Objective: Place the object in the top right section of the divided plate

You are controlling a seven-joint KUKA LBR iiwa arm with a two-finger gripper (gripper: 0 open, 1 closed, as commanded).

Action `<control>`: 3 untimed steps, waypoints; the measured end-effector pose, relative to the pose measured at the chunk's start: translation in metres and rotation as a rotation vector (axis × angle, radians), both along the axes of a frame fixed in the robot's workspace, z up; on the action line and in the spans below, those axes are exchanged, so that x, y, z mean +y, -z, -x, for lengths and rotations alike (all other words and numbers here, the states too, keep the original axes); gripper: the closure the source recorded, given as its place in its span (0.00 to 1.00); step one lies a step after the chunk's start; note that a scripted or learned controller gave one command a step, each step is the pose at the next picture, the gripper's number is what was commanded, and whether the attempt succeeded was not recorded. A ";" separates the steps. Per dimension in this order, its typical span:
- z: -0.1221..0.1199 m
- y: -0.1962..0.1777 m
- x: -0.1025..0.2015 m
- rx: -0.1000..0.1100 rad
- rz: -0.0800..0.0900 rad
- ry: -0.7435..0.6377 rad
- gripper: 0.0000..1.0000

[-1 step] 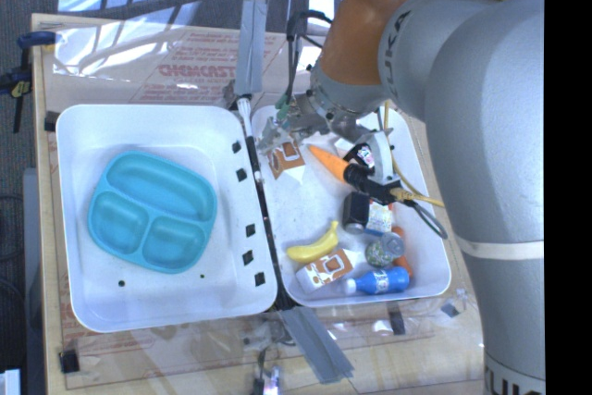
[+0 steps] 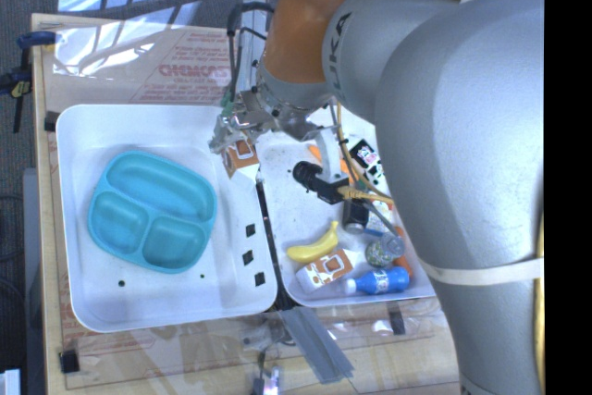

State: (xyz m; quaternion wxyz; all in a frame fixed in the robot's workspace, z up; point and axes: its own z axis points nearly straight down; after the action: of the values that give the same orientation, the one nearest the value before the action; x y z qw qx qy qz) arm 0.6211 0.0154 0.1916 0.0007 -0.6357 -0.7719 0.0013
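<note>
The blue divided plate (image 2: 153,210) lies in the left bin, with one long section along its upper right side and two smaller ones below. My gripper (image 2: 236,136) hangs over the wall between the two bins, right of and above the plate. It is shut on a small orange-and-white box (image 2: 243,155), which hangs tilted just under the fingertips, clear of the bin floor. The arm's large grey body hides the right part of the right bin.
The left bin (image 2: 79,139) has bare white floor around the plate. The right bin (image 2: 287,287) holds a yellow banana (image 2: 313,245), an orange-and-white carton (image 2: 328,269), a blue bottle (image 2: 377,281), a grey-green ball (image 2: 381,251) and a black-and-white packet (image 2: 366,154).
</note>
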 end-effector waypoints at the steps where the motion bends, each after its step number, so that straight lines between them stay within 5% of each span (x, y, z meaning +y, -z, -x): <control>1: 0.024 -0.092 0.073 -0.002 -0.001 -0.081 1.00; 2: 0.081 -0.028 0.071 0.003 -0.001 -0.302 1.00; 3: 0.024 -0.064 0.081 -0.001 -0.001 -0.340 1.00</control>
State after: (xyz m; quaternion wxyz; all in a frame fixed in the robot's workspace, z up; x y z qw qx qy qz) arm 0.5969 0.0959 0.2555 0.0004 -0.4961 -0.8683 0.0010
